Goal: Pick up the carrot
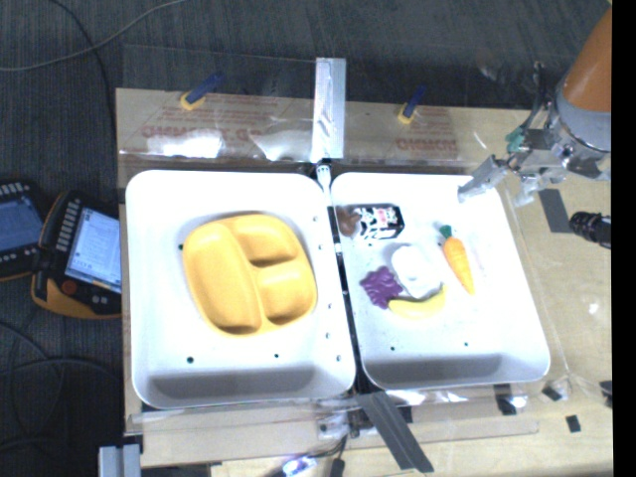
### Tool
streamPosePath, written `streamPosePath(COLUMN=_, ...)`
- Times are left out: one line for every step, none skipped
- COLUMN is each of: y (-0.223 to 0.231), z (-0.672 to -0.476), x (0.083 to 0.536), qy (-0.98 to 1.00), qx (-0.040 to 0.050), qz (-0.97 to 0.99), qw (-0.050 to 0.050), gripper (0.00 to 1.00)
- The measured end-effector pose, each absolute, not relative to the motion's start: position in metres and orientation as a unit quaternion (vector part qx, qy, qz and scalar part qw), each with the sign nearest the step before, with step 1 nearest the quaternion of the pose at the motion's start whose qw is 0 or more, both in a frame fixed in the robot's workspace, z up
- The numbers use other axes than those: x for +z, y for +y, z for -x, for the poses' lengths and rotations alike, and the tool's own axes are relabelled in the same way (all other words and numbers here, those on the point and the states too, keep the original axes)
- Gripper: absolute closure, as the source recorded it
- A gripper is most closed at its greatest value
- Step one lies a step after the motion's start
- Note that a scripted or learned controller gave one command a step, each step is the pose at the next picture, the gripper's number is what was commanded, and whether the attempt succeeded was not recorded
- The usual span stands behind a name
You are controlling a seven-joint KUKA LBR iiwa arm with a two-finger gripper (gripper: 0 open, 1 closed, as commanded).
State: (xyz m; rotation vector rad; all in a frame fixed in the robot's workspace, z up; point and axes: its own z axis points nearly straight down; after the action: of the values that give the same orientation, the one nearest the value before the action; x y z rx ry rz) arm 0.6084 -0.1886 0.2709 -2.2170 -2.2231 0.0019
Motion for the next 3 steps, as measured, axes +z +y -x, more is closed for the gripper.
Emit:
streamPosePath(y=-0.225, z=-0.577, x=0.239, qy=-0.745, qx=0.0018, qz=0.667, qw=-0.001, gripper=0.00)
streamPosePath(y=-0.220, z=-0.579, x=0.098, qy=-0.862, qx=-0.0019, qz=0.507, qw=0.000, gripper=0.00)
streamPosePath(y=-0.219, z=-0.580, x=0.107, qy=-0.862, qx=-0.0043, qz=0.507, qw=0.000, gripper=1.00)
